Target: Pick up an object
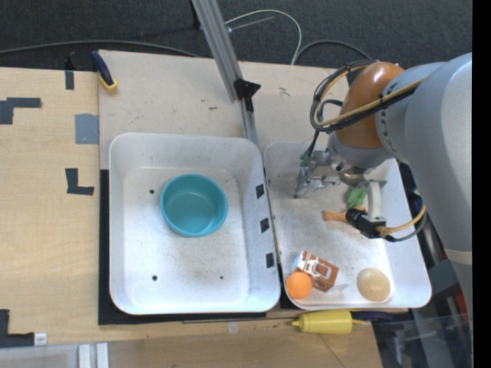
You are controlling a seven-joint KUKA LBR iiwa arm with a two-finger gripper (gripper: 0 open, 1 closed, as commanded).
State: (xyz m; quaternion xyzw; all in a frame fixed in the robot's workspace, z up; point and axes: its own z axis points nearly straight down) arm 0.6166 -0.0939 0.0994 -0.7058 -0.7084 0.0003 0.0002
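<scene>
Down at the near edge we've got a yellow bottle [326,322] lying on its side on the bench, just outside the right bin [410,286]. Step inside that bin's near end and we find an orange ball [298,285] touching a small brown-and-white carton [318,271], with a pale beige round object [374,284] off to their right, apart from both. Further up the bin we see a small orange piece [334,216] and a green object [355,198], partly hidden by the arm's hardware, so we can't name it. Over them comes the grey arm [430,121] with its orange band [367,102], reaching in from the right, and the gripper [307,184] points down over the far left part of the right bin, its tips close to the bin floor. We see nothing between the fingers, and the jaws look narrowly parted. Across in the left bin [126,228] we have a teal bowl [193,205] sitting upright near the middle. On the bench beyond, a blue-and-yellow clamp [103,70] rests at the far left corner
</scene>
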